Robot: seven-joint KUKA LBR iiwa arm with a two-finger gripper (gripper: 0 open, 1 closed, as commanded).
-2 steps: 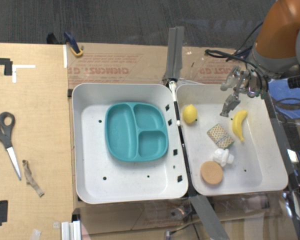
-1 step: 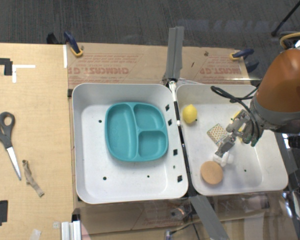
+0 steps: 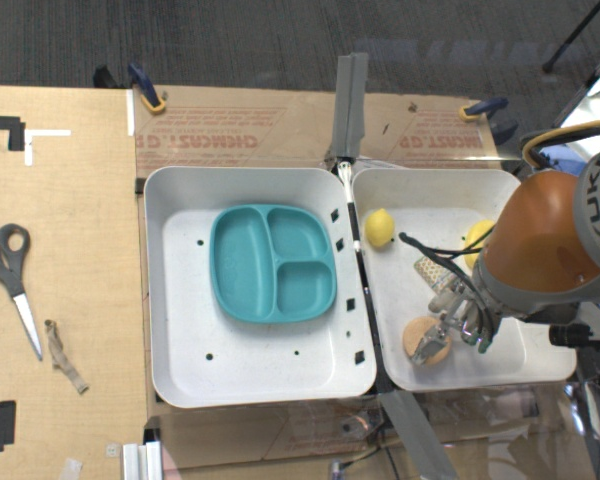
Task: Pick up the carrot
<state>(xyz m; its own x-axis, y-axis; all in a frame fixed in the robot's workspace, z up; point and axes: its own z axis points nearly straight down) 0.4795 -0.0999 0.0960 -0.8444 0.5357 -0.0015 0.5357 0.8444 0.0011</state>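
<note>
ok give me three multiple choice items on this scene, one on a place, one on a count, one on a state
1. Where does the teal sectioned plastic plate lie?
A. left white bin
B. right white bin
C. cardboard bench top

2. How many compartments does the plate have?
A. two
B. three
C. five

3. How does the gripper stand?
A. raised high over the left bin
B. low in the right white bin, at a tan round object
C. parked over the grey-handled scissors

Answers:
1 A, the left white bin has the plate at its middle.
2 B, one long section and two smaller ones.
3 B, its tip is beside the tan object.
</note>
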